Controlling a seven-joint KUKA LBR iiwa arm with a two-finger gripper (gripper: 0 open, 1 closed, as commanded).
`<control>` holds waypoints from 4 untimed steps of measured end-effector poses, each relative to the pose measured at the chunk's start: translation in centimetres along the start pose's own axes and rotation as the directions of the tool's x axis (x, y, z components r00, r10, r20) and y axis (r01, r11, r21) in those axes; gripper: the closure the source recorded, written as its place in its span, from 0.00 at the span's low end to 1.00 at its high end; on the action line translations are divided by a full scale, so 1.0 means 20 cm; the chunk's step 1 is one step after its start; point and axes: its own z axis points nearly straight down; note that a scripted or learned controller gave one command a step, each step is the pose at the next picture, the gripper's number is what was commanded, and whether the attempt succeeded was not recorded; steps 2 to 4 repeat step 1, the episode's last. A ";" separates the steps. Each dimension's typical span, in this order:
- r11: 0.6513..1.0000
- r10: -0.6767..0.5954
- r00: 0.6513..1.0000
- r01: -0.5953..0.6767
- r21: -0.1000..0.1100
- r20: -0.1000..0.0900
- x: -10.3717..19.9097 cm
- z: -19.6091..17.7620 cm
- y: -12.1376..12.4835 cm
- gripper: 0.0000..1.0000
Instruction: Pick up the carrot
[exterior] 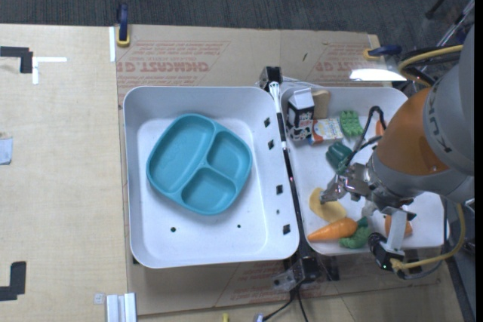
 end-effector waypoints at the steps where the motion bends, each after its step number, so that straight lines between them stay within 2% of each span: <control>1: 0.983 0.185 0.983 -0.185 0.000 0.000 -0.03 0.00 0.01 0.00; 4: 0.983 0.185 0.983 -0.185 0.000 0.000 -0.03 0.00 0.01 0.00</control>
